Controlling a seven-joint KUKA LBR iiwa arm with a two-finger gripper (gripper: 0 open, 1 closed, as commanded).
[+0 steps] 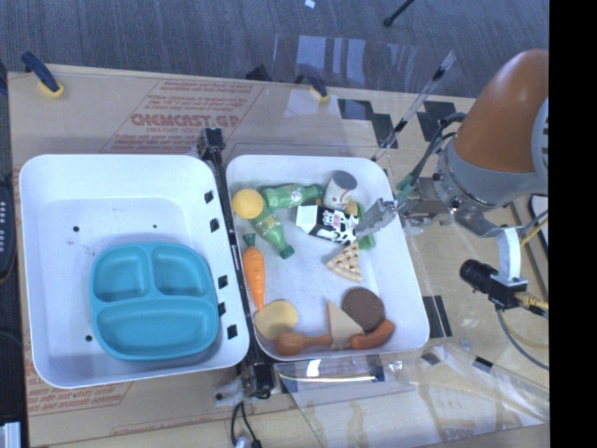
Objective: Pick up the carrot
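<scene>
The grey two-finger gripper (381, 215) sits low over the right-hand rim of the right shallow white plastic bin (403, 264), and whether its jaws are released or clenched cannot be told at this angle; nothing is seen between them. Just left of the jaws lie a black-and-white cow-patterned carton (336, 224) and a small grey-and-cream cup (340, 189). A little below them rests a triangular toy pizza slice (346, 262). Further left are two green toy bottles (280, 215) and a round yellow toy lemon (247, 203).

The orange toy carrot (254, 276) lies well to the left of the jaws and lower, against the bin's left wall. It is a smooth tapered cone, bright orange, lying lengthwise along that wall with a stub of green at its upper end.

Below the jaws, along the near wall, sit a round brown toy cookie (362, 306), a tan wedge (340, 324), a reddish-brown toy sausage (322, 341) and a pale yellow round piece (275, 317).

Farthest left, the second white bin (56, 213) holds a blue three-compartment plastic plate (154, 300).
</scene>
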